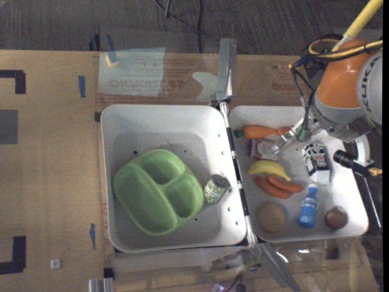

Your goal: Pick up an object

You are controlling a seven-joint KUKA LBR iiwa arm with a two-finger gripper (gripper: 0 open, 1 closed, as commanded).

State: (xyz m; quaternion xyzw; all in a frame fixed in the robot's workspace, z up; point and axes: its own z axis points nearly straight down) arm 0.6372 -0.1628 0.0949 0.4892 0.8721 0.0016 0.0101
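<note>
Camera view is showing the gripper (pixel 284 143) reaching into the right bin (pixel 355 190) — fingers slightly parted, tips resting at a small packet (pixel 265 148), nothing visibly clamped between them. Just beside it are lying a carrot (pixel 262 131) on the far side and a banana (pixel 270 169) nearer. A green divided plate (pixel 157 190) is sitting in the left bin (pixel 121 126).

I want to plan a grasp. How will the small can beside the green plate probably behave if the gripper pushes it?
The can looks round and lies tilted against the green plate, so it will probably roll or slide across the left bin. Its smooth sides may slip between fingers. It looks rigid.
</note>
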